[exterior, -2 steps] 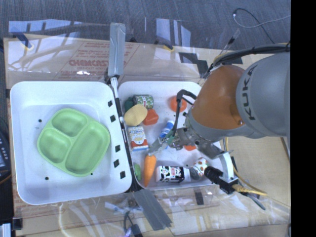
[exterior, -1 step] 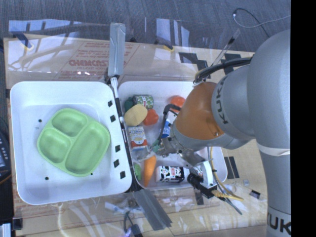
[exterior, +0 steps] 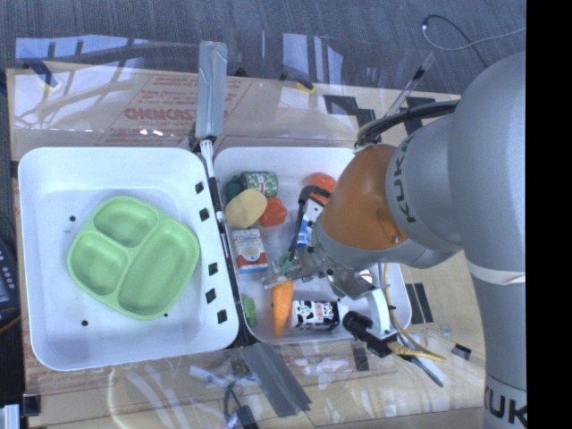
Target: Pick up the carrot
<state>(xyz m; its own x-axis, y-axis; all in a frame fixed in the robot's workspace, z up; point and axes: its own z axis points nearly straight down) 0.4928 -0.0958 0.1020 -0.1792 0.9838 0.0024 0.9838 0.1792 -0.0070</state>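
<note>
Camera view: "KUKA" on arm (exterior: 420, 195); carrot (exterior: 281, 307) in right bin (exterior: 404, 304); gripper (exterior: 299, 271) jaws' state unclear.

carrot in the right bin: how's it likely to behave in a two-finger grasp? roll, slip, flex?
The carrot looks like smooth moulded plastic, so probably stiff, light and somewhat slippery. Its tapered, rounded body may squirt out or roll if pinched off-centre. It lies close beside the milk carton near the right bin's front wall, so a finger could nudge the carton too.
</note>
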